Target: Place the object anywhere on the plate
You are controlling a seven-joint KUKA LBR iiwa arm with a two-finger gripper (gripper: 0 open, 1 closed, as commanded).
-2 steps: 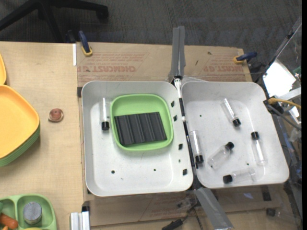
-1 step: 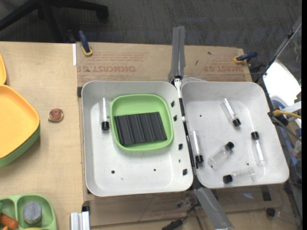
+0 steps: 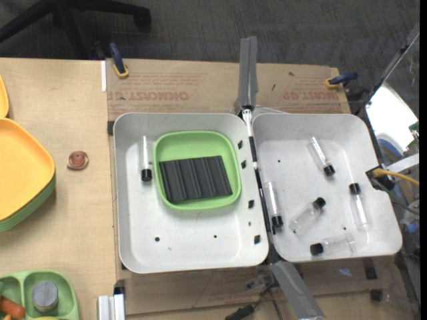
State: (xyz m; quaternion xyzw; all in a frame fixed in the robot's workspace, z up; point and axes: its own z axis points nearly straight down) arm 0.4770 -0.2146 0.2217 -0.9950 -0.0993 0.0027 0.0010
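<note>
**Ana:** Camera view first: where is the object?

**Ben:** A dark grey ribbed block (image 3: 195, 179) lies flat on the green plate (image 3: 193, 139), a little below the plate's middle and inside its rim. The plate sits in the upper half of the left bin (image 3: 133, 245), left of centre in the frame.

**Ana:** Anything else in that bin?

**Ben:** One clear vial (image 3: 145, 159) with a black cap, lying just beside the plate's left edge, cap toward the bottom of the frame. I cannot tell whether it touches the plate.

**Ana:** And the right bin (image 3: 293, 139)?

**Ben:** Five more black-capped vials, scattered. One (image 3: 320, 155) lies in the upper middle, one (image 3: 271, 205) along the bin's left wall, one (image 3: 307, 213) tilted near the centre, one (image 3: 358, 205) toward the right wall, and one (image 3: 332, 247) near the lower edge. They lie apart from one another.

**Ana:** The gripper: released, clenched, or grasping something?

**Ben:** I cannot tell.

**Ana:** What lies around the bins?

**Ben:** Both rest on a cardboard sheet (image 3: 173, 92), with a clamp (image 3: 119, 64) at its upper left corner and another (image 3: 340, 80) at its upper right. At the left edge of the frame is a stack of yellow plates (image 3: 20, 172), with a small reddish-brown disc (image 3: 78, 159) between it and the left bin. A green compartment tray (image 3: 20, 292) sits in the lower left corner.
</note>
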